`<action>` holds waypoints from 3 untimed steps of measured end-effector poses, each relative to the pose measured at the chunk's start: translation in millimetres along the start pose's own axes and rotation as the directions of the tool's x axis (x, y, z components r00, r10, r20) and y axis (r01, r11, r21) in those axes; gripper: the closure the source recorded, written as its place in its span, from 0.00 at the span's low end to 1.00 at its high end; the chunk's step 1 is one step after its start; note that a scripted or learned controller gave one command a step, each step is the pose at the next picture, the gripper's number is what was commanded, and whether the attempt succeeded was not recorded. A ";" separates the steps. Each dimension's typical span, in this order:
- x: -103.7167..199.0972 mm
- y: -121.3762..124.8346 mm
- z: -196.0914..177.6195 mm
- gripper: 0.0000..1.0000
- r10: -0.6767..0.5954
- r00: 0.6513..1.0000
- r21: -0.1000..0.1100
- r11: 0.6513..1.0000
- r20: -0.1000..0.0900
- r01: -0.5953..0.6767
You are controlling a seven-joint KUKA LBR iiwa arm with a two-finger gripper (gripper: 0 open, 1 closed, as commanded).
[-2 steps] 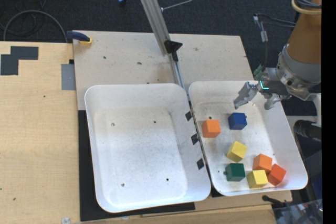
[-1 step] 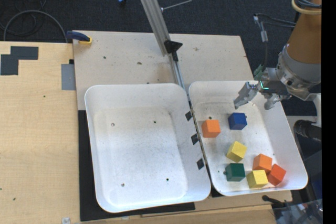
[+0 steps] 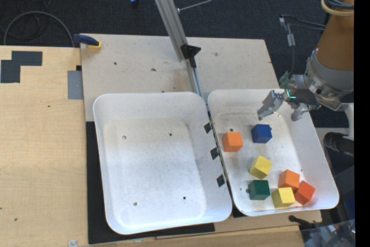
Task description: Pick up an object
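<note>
The right bin (image 3: 324, 159) holds several blocks: a blue cube (image 3: 261, 133), an orange cube (image 3: 232, 140), a yellow cube (image 3: 260, 166), a green cube (image 3: 259, 189), and a cluster of an orange cube (image 3: 288, 179), a yellow cube (image 3: 282, 196) and a red-orange cube (image 3: 304, 192) at the front right. My gripper (image 3: 283, 107) hangs over the back of the right bin, just above and right of the blue cube. Its two fingers are spread apart with nothing between them.
The left bin (image 3: 115, 107) lies beside the right one, with a black-clipped divider between them. A slanted aluminium post (image 3: 170, 14) rises behind the bins. The orange-banded arm (image 3: 338, 43) stands at the right edge.
</note>
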State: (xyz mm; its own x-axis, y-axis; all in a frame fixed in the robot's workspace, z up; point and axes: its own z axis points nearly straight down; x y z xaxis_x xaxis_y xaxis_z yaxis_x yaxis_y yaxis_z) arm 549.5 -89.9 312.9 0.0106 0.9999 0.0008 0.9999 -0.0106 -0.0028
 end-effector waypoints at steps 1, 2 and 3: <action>0.0 0.0 0.0 0.00 0.000 1.000 0.000 1.000 0.000 0.000; 0.1 0.0 0.0 0.00 0.001 1.000 0.000 1.000 0.000 -0.001; 0.1 0.0 -0.1 0.00 0.001 1.000 0.000 1.000 0.000 -0.001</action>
State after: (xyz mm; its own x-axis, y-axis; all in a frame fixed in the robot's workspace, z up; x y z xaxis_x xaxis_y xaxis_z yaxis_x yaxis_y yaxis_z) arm 549.6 -89.8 312.9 0.0117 0.9999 0.0008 0.9999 -0.0117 -0.0023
